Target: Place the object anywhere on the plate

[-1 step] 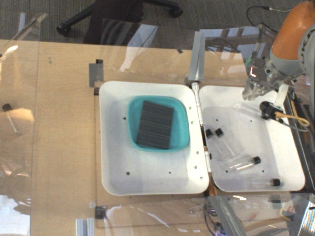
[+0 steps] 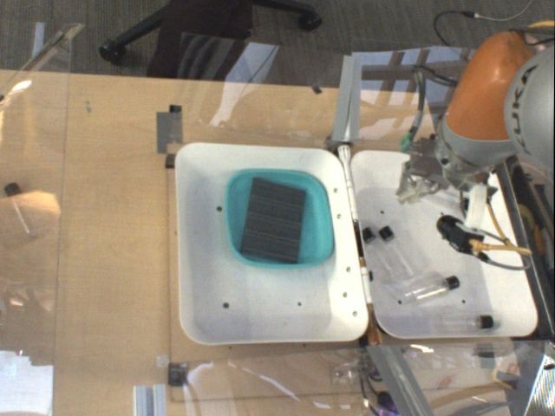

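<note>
Dark ribbed block (image 2: 274, 221) lies flat on the teal plate (image 2: 323, 232) in the left bin (image 2: 260, 319), looking stiff, light and a little grippy, best taken across its long sides, while the claw (image 2: 414, 186), which I cannot tell if apart, hangs over the right bin (image 2: 512, 310).

A clear vial (image 2: 427, 286) lies at five o'clock in the right bin (image 2: 512, 315); an office chair (image 2: 217, 11) stands at twelve o'clock.

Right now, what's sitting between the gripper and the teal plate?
In the camera view, the raised rims where the two white bins meet run between the gripper and the teal plate. The dark ridged block already lies on the plate.
</note>
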Tool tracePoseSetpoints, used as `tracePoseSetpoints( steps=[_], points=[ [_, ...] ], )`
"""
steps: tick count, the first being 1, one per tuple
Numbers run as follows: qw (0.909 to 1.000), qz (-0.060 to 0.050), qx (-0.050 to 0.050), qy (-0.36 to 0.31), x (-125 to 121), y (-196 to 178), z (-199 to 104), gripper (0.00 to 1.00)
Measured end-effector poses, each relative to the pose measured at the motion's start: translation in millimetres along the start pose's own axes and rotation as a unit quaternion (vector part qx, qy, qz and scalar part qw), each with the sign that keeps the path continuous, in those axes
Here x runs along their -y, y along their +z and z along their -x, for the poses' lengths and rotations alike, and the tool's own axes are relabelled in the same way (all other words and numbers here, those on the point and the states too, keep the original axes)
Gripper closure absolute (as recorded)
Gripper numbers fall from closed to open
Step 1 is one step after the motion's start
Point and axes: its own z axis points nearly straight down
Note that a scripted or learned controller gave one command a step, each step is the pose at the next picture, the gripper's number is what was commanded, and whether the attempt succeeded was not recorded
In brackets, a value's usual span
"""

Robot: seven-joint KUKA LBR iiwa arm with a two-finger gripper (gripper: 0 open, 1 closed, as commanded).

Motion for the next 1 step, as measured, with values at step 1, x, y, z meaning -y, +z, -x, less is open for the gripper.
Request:
tracePoseSetpoints(
  steps=[1],
  points=[
    [0.9998, 0.0, 0.0, 0.019, 76.0, -12.3, -62.7, 1.0]
  ],
)
